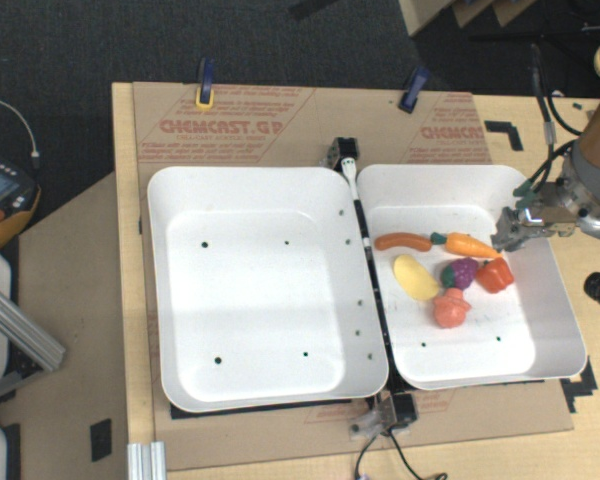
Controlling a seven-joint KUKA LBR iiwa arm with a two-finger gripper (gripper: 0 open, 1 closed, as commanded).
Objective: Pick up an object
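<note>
Hung over the right bin's [540, 353] far right side, end effector [507, 230] just beside the carrot's [468, 245] right tip; whether spread or pressed together could not be told. Carrot lay immediately left of the end effector, long axis running left-right, in line with the sausage [403, 240] beyond it. Likely called for a short leftward, downward reach onto the carrot.
</note>
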